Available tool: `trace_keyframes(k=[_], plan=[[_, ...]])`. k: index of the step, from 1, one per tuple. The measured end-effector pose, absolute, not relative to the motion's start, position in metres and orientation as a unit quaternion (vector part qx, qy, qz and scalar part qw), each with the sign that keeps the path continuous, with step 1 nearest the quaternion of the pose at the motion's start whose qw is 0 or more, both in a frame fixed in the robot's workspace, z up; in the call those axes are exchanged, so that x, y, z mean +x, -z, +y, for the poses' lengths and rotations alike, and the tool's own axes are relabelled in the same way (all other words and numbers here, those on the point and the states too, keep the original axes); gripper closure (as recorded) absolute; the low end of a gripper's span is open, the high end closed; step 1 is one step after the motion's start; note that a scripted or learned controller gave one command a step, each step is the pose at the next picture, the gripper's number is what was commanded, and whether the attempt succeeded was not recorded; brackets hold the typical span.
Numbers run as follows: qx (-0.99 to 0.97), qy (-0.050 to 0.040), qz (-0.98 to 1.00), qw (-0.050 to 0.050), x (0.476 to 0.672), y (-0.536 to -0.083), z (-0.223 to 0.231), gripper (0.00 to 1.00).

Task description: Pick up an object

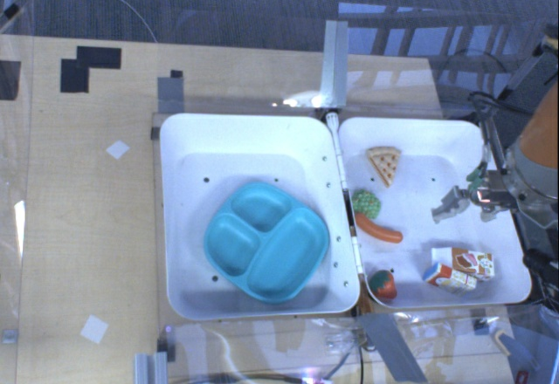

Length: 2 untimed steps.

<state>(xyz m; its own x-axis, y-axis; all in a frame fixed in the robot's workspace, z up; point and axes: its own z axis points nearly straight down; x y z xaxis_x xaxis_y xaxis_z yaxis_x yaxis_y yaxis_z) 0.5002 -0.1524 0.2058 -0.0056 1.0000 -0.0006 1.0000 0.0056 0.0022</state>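
Camera view, from above and at a slant. A wooden bench (79, 199) carries two shallow white bins side by side. The left bin (188, 155) holds a blue divided plate (266, 240), lying flat near its middle. The right bin (437, 142) holds the candidate objects: a wedge of toy pizza (383, 164) toward the far wall; a green toy vegetable (366, 203) against the dividing wall, with a toy sausage (378, 230) just beside it; a red toy fruit (382, 284) in the near corner; and a small printed carton (459, 269) lying on its side toward the near right.

The arm (534, 151) reaches in from the right, and its tool (454, 206) hovers over bare bin floor between the pizza wedge and the carton. The fingers appear parted and nothing sits between them, so the tool is released and unloaded; no object has been picked up yet.

Risks, as a judgement: a straight descent from this position would likely close on bare floor, since the tool stands apart from every object. The carton is nearest, but lying flat it may be too broad for the fingers and slide away. The sausage and vegetable sit close together near the wall, so a grasp there could catch both or be blocked by the wall.
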Motion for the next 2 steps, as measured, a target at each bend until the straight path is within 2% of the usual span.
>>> trace_keyframes(k=[1,2], plan=[[0.727,-0.0013,0.687,0.001,0.488,-0.092,-0.137,0.00],[0.721,-0.0014,0.693,0.001,0.566,-0.100,-0.121,0.00]])
